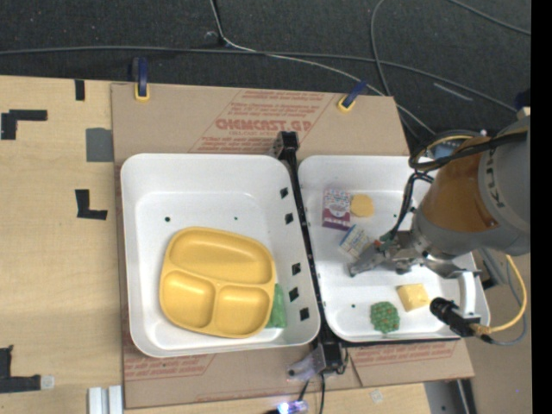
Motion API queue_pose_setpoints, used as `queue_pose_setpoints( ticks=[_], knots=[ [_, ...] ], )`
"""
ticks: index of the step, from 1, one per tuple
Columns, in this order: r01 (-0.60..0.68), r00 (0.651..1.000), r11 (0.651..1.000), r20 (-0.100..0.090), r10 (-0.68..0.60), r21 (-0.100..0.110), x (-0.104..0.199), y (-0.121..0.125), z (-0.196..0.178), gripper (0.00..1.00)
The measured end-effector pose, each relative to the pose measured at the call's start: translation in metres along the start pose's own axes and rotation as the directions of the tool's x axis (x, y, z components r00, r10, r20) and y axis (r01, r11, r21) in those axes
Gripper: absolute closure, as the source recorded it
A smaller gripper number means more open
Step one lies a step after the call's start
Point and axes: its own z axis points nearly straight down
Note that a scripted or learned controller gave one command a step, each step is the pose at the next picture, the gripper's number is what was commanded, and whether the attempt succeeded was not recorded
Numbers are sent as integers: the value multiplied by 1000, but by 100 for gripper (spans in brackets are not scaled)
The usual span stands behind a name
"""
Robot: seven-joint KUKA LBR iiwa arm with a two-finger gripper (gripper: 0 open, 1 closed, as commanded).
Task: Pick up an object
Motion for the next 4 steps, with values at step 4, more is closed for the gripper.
queue_pose_setpoints(
  ticks=[4],
  knots=[
    [1,1000,1000,1,-1,-6,-6,2,-168,100]
  ],
)
